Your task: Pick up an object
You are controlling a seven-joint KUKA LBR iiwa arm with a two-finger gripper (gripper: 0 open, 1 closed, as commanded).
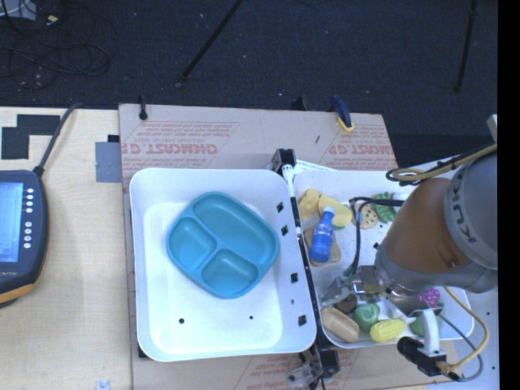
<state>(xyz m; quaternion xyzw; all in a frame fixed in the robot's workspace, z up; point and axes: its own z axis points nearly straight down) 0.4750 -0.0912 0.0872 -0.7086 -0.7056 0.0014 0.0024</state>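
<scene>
The right bin (305, 319) holds several small toys. A blue bottle (322, 236) lies near its left wall, with yellow pieces (311, 205) beside it and a spotted cookie-like piece (370, 215) further right. At the bin's front lie a tan bun-shaped toy (341, 325), a green piece (367, 312) and a yellow corn-like toy (387, 329). My arm, grey with its orange band (422, 226), hangs over the right bin. The gripper (358, 288) points down at the front cluster, just above the green piece and the bun. A pink toy (429, 297) peeks out by the wrist.
The left bin (154, 315) carries a blue divided plate (222, 244). A divider wall with black clips (294, 250) separates the bins. Cables (455, 356) trail from the wrist at the front right. A teach pendant (18, 226) lies on the bench at far left.
</scene>
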